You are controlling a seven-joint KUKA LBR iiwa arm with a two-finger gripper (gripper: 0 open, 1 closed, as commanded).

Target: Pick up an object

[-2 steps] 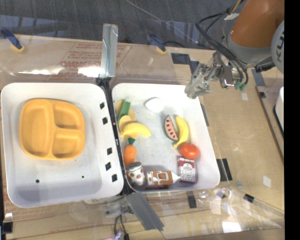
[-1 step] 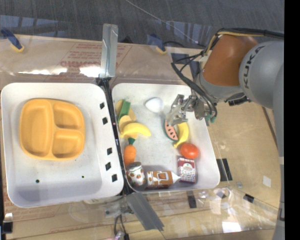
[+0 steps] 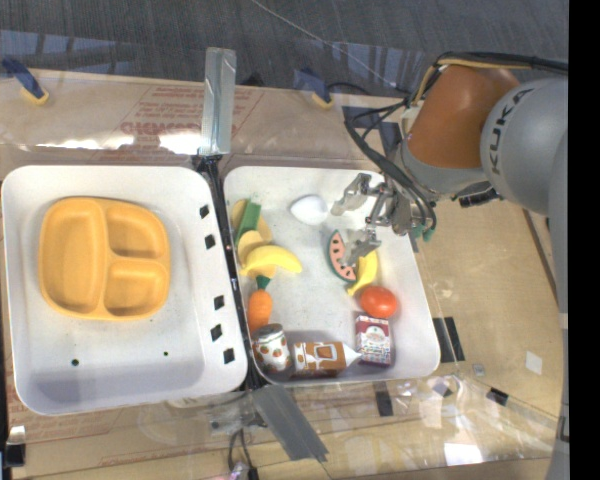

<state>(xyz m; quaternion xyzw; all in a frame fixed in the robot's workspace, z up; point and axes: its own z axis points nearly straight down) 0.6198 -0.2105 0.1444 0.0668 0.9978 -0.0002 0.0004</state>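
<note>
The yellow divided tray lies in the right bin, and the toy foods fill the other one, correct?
Not quite. The camera view shows the yellow divided tray in the left bin; the toy foods, such as the tomato, fill the right bin.

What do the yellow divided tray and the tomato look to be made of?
Divided tray: apparently moulded plastic with a matte finish; uniform yellow-orange colour, soft rounded compartment edges, no sharp glare. Tomato: probably a plastic toy, smooth and slightly glossy; even red colour with a small pale highlight. Neither material is certain at this resolution.
</note>
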